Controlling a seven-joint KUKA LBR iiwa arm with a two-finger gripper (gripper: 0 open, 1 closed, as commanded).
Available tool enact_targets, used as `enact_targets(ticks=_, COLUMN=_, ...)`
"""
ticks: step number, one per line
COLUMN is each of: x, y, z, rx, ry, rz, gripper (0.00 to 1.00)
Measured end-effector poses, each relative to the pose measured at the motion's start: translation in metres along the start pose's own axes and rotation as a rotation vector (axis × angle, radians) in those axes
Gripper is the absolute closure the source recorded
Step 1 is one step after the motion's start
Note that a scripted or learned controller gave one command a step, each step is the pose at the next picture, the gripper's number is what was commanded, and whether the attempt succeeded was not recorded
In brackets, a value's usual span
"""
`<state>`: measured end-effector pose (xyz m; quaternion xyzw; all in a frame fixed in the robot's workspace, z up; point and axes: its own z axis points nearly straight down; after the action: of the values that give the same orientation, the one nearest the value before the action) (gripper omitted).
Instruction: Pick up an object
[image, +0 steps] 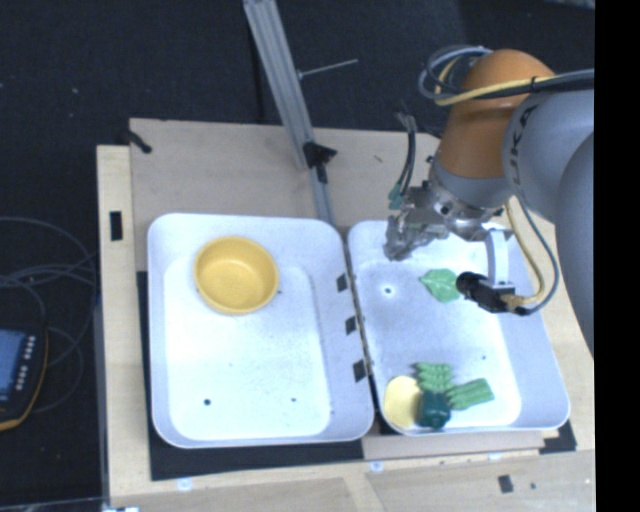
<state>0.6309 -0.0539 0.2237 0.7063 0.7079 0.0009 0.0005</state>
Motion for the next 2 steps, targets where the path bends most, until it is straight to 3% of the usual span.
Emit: enact_targets(ticks=2, x=0.074, y=-0.05, z=0.002, rx=0.001, ry=0.0, rz=0.0, gripper=1.0)
